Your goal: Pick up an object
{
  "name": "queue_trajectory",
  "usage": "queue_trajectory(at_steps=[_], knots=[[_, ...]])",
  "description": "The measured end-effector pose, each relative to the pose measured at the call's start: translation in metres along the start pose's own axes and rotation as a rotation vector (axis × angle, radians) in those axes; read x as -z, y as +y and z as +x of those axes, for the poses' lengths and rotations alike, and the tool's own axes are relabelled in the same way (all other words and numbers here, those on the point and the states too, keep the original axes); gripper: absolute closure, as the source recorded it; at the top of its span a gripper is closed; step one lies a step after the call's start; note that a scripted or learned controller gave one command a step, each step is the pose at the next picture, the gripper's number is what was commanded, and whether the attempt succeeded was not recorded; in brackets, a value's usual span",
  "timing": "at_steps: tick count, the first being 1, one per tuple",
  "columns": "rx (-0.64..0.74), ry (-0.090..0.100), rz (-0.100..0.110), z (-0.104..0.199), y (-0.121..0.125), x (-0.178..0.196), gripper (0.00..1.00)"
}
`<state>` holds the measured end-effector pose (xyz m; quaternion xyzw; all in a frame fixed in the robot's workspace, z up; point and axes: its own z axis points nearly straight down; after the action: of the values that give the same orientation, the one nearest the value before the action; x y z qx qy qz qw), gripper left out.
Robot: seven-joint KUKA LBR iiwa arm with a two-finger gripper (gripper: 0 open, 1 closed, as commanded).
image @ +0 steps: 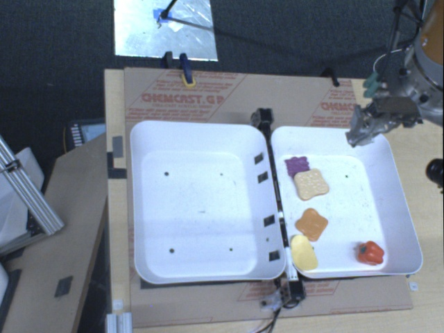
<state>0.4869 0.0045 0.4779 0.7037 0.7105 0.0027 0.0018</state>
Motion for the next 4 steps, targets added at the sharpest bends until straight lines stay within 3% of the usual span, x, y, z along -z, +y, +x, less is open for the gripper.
queue_trajectory(at_steps=[1,2,3,4], knots=[[-0.001,0.0,0.002,0.052,0.0,0.018,1.0],[0.002,0.002,0.0,0.125,0.001,0.059,1.0],[0.0,0.001,0.004,0.178,0.001,0.057,1.0],[-0.013,-0.002,0.005,0.118,0.001,0.057,1.0]])
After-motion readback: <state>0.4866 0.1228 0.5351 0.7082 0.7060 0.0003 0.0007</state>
